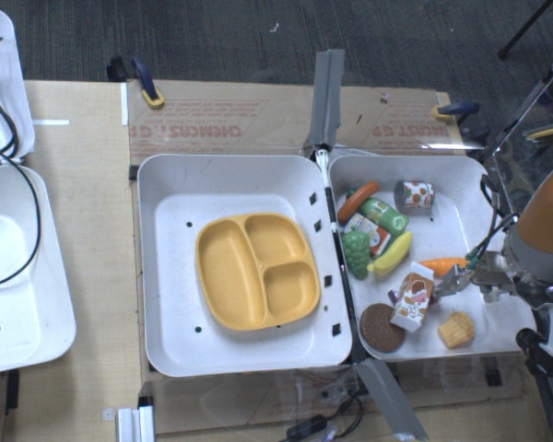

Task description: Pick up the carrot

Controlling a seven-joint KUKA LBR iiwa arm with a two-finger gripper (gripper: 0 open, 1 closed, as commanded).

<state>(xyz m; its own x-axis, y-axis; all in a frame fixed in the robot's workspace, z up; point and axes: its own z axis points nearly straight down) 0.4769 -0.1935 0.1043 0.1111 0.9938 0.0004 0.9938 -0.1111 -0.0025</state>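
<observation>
The carrot (438, 265), small and orange, lies in the right bin (461, 178) near its right-hand middle, just above a little carton. My gripper (457, 281) comes in from the right edge and hangs low right beside the carrot, at its lower right end. The view is too coarse to show whether the carrot sits inside the gripper or only next to it. The arm's orange band (544, 219) is at the right edge.
Crowding the right bin are a milk carton (412, 301), a brown cookie (381, 328), a yellow corn piece (455, 330), a banana (393, 252), broccoli (355, 248), a sausage (358, 201), a green packet (384, 214) and a can (415, 194). The left bin (166, 247) holds a yellow divided plate (258, 270).
</observation>
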